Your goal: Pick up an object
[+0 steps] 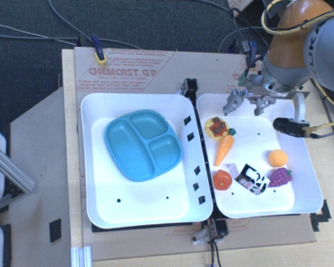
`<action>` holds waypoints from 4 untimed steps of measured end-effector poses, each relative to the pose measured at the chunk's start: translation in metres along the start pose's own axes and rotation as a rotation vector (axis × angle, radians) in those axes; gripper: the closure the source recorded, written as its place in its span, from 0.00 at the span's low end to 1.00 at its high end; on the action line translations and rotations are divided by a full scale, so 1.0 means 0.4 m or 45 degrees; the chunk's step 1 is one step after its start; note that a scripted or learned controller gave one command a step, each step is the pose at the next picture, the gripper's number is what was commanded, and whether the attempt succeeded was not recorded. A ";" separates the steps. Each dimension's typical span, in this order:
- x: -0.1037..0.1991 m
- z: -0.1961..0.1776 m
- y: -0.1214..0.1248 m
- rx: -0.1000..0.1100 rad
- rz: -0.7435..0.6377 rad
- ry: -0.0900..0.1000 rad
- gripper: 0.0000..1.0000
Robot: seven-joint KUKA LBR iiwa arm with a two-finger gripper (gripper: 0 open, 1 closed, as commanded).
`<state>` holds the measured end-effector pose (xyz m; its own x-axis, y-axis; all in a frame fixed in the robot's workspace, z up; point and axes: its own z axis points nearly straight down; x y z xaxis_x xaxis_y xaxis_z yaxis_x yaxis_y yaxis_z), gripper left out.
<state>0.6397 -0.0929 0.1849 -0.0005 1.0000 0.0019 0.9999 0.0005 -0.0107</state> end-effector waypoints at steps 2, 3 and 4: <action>-0.015 0.245 0.016 -0.013 -0.001 0.008 0.00; -0.011 0.203 0.029 -0.030 -0.006 0.008 1.00; -0.009 0.051 0.017 -0.017 -0.002 -0.003 1.00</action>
<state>0.6461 -0.0965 0.1644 -0.0018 1.0000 -0.0004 1.0000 0.0018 0.0023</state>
